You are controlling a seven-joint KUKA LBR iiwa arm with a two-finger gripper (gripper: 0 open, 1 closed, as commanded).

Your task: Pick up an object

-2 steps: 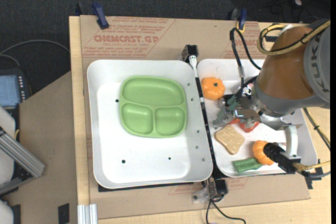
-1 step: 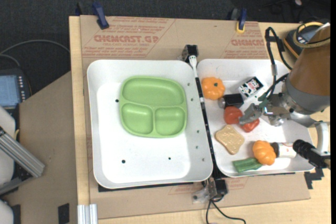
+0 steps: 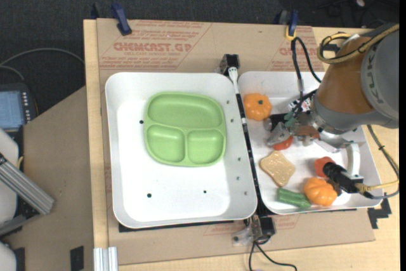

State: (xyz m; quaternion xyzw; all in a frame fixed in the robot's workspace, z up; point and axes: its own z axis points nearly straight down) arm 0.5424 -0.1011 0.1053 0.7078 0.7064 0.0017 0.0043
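Gripper [image 3: 279,130] low near the right bin's [image 3: 374,168] left edge, grip unclear — toast [image 3: 278,167] beside it looks light, stiff — pinch its thin sides

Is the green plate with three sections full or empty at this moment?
Empty. The green plate lies flat in the left bin, and all three sections show only bare green surface.

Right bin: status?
Gripper low in right bin, fingers unclear. Red piece under it, not seen gripped. Orange pumpkin, toast close by.
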